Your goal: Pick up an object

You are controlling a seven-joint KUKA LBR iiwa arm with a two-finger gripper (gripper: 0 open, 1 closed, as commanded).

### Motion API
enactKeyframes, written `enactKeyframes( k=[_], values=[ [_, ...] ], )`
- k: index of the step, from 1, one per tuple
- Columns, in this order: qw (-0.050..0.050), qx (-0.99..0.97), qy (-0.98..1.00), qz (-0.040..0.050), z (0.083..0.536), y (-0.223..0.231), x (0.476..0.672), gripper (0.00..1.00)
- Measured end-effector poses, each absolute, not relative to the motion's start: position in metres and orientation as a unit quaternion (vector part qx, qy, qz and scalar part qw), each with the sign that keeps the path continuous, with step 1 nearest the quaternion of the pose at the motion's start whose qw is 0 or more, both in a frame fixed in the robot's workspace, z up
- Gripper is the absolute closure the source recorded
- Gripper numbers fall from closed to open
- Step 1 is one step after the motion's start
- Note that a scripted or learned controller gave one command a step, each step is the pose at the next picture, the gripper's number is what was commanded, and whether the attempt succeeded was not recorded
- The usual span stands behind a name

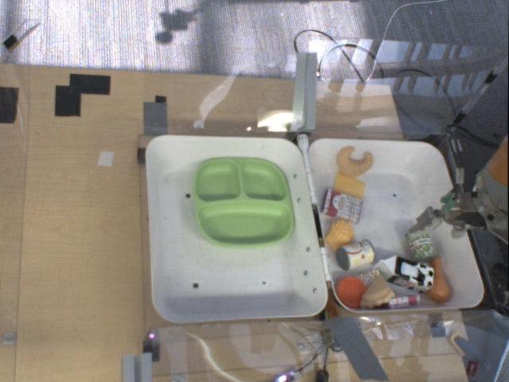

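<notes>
Two shallow white bins are seen side by side on a wooden bench (71,237). In the left bin (171,293) a green divided plate (242,200) with three compartments is laid flat near the middle. The right bin (398,173) holds a scatter of small objects: a tan croissant-shaped toy (354,161) at the top, a yellow block (349,185) just below it, a red and white carton (343,206) beneath that, a waffle-textured yellow piece (339,233), a small can lying on its side (356,255), a red-orange ball (350,290) in the lower corner beside a tan wedge (377,293), a black and white cow figure (416,274), an orange carrot-like piece (438,283) and a green-labelled jar (421,243). The arm is seen entering from the right, and its gripper (442,216) is positioned over the right side of the right bin, just above and beside the green-labelled jar. Whether the jaws are spread or pressed together cannot be told from this view, and no object is seen between them. All objects are lying in the bin.
</notes>
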State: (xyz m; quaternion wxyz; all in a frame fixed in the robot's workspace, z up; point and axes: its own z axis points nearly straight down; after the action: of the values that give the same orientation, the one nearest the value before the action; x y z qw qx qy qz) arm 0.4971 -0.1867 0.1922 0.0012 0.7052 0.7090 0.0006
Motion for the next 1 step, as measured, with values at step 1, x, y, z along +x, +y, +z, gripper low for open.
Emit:
enactKeyframes(
  k=[1],
  values=[
    [0.000, 0.764, 0.645, 0.0009, 0.1325, -0.1826, 0.5210, 0.00]
  ],
)
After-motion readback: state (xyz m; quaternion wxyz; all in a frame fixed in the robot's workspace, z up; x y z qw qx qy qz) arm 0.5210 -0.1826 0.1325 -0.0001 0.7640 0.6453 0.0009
